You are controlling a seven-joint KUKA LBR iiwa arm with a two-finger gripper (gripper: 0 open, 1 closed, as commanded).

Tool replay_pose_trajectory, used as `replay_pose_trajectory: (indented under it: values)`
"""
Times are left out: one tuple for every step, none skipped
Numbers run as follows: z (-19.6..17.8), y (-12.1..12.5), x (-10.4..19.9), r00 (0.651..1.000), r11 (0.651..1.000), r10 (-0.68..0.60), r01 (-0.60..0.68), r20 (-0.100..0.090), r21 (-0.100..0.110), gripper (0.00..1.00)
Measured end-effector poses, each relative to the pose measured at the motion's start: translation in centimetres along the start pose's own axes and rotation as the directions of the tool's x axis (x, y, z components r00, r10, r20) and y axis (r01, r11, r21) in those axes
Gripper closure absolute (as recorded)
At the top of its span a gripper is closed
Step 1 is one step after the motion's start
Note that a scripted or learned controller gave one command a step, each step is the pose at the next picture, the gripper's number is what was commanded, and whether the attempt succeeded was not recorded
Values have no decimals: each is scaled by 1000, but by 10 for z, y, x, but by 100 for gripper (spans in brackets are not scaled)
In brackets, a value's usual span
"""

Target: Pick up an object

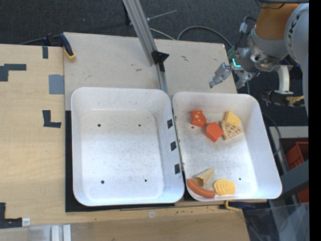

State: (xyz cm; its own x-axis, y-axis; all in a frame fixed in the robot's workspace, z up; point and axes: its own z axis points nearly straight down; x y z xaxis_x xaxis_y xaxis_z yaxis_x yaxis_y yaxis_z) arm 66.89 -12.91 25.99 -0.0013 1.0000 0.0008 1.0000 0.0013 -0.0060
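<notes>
Bearing two white bins (120, 195), scuffed bench (110, 64).

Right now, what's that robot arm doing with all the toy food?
The robot arm's gripper hangs above the back edge of the right bin, holding nothing. In that bin sit two orange-red blocks, a waffle piece, a sausage, a cone and a yellow round piece. Nothing is picked up yet.

1 fixed overhead camera, slanted onto 2 bins (123, 97)
</notes>
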Motion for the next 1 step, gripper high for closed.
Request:
replay_pose_trajectory:
  values:
    - [-3, 1, 0, 1000, 1000, -2, 2, 1, -4, 0]
